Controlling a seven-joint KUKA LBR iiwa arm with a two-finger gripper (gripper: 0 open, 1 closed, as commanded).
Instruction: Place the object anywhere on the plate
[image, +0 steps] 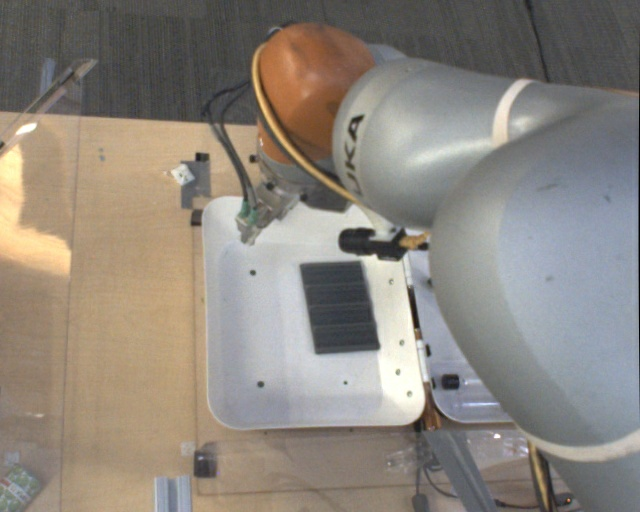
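Closest to me, along the bottom edge, the wooden tabletop (110, 330) carries a small dark block (205, 462) and a pale metal bracket (172, 492) just below the left bin. That left bin (240, 380), shallow and white with rounded corners, takes up the middle of the bench. Lying flat on its floor, a little right of centre, is a dark grey ribbed rectangular slab (340, 306), its long side running away from me; whether it is the task's object or the plate, I cannot tell. A few small dark dots mark the bin floor around it. To the right, the second white bin (455, 395) peeks out from beneath the big grey arm (520, 250), which covers most of it. Further back, the arm's orange band (310, 85) bulges over the left bin's far edge, cables looping beside it. Below it the tool (246, 228) hangs over the far left corner of the left bin; I cannot tell how it is set. Beyond lies dark carpet (150, 40).
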